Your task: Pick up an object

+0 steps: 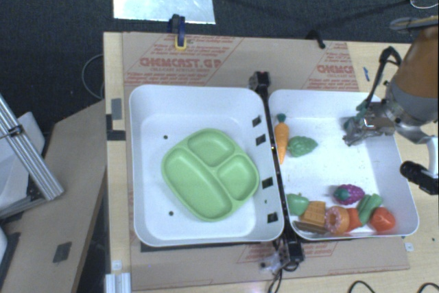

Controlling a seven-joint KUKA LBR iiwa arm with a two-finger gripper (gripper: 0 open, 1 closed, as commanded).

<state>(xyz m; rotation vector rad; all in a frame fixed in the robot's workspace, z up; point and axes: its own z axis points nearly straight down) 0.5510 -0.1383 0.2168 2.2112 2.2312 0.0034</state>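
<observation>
The left bin carries a green divided plate, lying flat and untouched. In the right bin, a toy carrot and a green leafy piece lie at the left wall, with more toy food heaped in the near corner. The pincer hovers over bare floor at the bin's far right; whether it is wide or narrow I cannot tell. Nothing is between its tips, so the pick looks not yet begun.
</observation>
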